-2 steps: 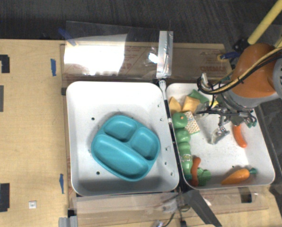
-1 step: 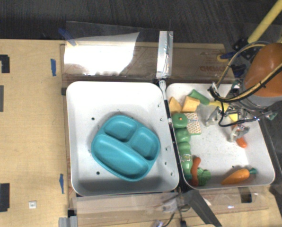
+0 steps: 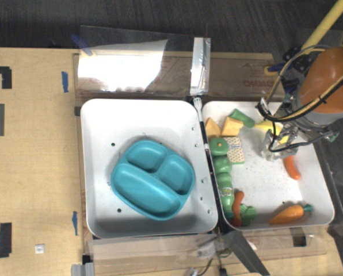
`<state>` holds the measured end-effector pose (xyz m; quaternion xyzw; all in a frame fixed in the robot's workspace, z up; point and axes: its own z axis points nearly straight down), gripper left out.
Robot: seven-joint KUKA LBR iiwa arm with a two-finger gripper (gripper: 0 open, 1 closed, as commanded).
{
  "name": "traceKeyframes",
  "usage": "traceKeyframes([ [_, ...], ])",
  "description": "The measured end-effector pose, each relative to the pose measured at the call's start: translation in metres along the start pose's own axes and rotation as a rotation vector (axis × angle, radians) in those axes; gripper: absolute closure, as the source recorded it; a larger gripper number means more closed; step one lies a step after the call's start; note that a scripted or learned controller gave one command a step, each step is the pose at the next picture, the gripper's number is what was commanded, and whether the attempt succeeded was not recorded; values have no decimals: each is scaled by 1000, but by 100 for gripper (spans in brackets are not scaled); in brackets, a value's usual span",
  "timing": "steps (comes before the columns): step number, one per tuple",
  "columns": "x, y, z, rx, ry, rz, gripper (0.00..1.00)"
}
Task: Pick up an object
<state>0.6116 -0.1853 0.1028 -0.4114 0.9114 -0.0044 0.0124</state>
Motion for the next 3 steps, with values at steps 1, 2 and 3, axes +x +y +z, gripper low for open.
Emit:
traceKeyframes([
  [1, -89, -3, -106, -6, 5, -69, 100],
  [2, -104, 19, -94, -19, 9, -390, 100],
  [3, -107, 14, -117, -13, 6, -389, 100],
])
